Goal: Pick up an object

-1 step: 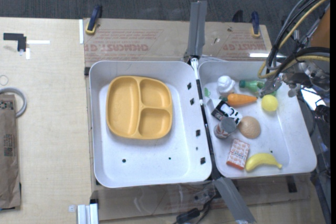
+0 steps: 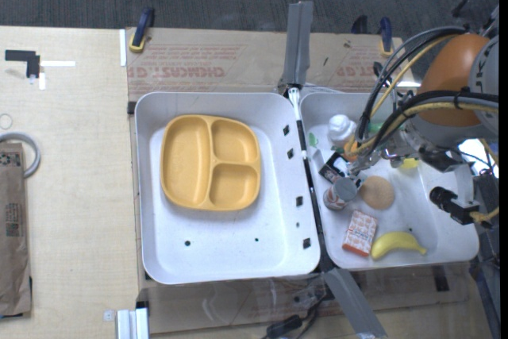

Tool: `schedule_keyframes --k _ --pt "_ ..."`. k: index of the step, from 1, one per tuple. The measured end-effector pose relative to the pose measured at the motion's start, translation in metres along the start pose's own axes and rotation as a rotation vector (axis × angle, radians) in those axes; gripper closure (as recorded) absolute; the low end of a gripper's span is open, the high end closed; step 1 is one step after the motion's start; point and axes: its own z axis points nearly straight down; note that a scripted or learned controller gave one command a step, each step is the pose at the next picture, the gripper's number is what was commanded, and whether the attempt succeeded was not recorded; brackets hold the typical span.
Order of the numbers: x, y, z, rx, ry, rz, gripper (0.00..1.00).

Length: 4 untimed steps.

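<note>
One banana (image 2: 398,244), one yellow plate (image 2: 211,162), two bins (image 2: 159,250).

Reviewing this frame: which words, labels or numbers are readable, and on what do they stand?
"CHEMCO..." in red, upside down, on the cardboard sheet behind the left bin; the rest is too blurred.
Print on the small red-and-white box: too small to read.
Print on the brown paper bag at the left edge: too blurred.

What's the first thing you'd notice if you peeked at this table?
The big yellow plastic plate with three compartments jumps out, lying in the left white bin. Next comes the grey arm with its orange band, reaching into the right white bin, its claw low among small items. A yellow banana lies near that bin's front edge, beside a red-and-white carton.
</note>
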Motion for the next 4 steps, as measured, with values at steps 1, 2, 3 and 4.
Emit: schedule_keyframes --k 1,2,3,4 --pt "-0.05 0.086 0.016 0.019 0.011 -0.044 0.0" --pt "-0.016 0.091 0.023 0.008 0.006 -0.357 0.0" --pt "-0.048 0.081 -0.007 0.006 0.005 -0.567 0.0" --pt "-0.014 0.082 0.021 0.004 0.001 -0.655 0.0"
